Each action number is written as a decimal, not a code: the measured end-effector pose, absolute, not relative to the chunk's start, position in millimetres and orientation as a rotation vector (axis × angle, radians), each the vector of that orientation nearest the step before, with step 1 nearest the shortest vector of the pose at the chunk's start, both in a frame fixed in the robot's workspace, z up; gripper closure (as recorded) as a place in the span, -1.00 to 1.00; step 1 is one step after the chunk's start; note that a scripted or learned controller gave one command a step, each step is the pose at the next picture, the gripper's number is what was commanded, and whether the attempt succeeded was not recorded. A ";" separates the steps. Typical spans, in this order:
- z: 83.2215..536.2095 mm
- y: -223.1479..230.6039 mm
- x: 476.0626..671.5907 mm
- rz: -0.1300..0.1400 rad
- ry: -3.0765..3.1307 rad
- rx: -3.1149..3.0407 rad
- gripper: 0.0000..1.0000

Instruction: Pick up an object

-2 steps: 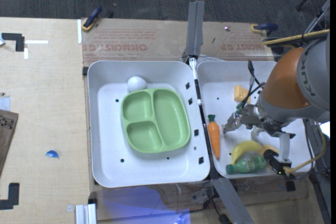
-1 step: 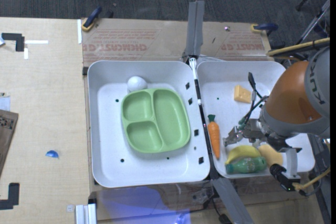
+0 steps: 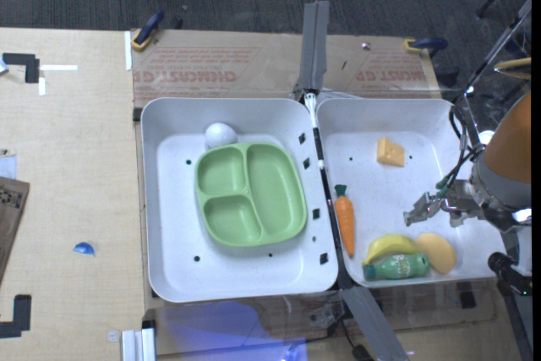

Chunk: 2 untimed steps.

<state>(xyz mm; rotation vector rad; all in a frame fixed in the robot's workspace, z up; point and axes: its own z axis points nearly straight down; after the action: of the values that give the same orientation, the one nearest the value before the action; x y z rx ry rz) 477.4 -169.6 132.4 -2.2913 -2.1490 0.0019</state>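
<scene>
Hand (image 3: 420, 214): grey metal, at the right side of the right bin (image 3: 372, 124), reaching in from the right below the arm's orange band (image 3: 516, 150). Fingers point left, tips low over the bin floor. Whether the fingers are apart or together cannot be told; nothing is seen between them.

Yellow-orange rounded fruit (image 3: 436, 251): on the right bin floor, just near of the hand, at the bin's near right.

Banana (image 3: 390, 245): yellow, lying just left of the rounded fruit, touching or nearly so.

Green bottle (image 3: 397, 267): lying on its side along the near wall, directly near of the banana and against it.

Carrot (image 3: 343, 216): orange with a green top, lying lengthwise at the left edge of the right bin, beside the divider between bins, green end toward the far side.

Cheese wedge (image 3: 390, 151): yellow-orange, alone in the far half of the right bin, well apart from the hand.

Left bin (image 3: 165, 207): white, just beside the right bin. Holds a green divided tray (image 3: 251, 193) with three compartments, sitting slightly turned at the bin's centre.

White ball (image 3: 221, 134): at the far edge of the tray, touching its rim, on the left bin floor.

Surface (image 3: 68, 182): light wood, to the left of the bins. Bears a small blue item (image 3: 83, 248) near its left part.

Cardboard sheet (image 3: 220, 63): brown with red print, far of both bins.
</scene>
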 end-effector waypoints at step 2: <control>112.9 -172.5 488.7 0.005 -1.790 -2.579 1.00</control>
<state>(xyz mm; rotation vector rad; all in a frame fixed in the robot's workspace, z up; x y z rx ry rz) 488.7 -172.5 112.9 -2.5788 -1.7896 0.0048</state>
